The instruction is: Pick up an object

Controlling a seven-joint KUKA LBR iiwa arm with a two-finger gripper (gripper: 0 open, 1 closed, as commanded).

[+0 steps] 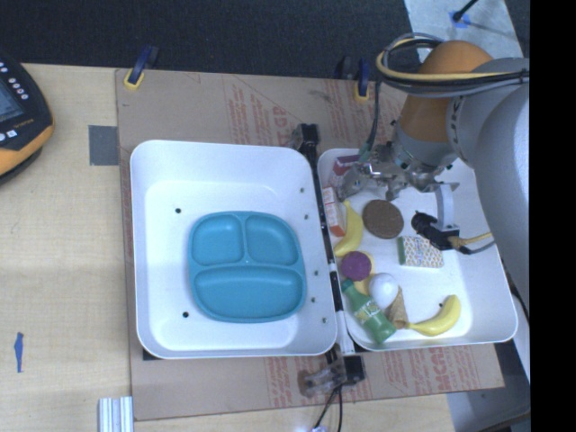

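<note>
My gripper (382, 180) hangs over the far part of the right bin (490, 331), just above a brown round disc (383, 219). Nothing shows between its fingers. Near the disc lie a yellow banana (352, 232) by the bin's left wall, a purple round piece (355, 265), a white egg-like ball (384, 287), a green bottle (371, 314), a second banana (438, 317) at the near side and a speckled pale block (420, 252). A red-and-white packet (331, 207) lies along the left wall.
The left bin (153, 241) holds a blue divided plate (246, 265). An orange-and-black device (20, 115) sits at the bench's far left. Clamps (138, 67) hold the cardboard base at its far edge.
</note>
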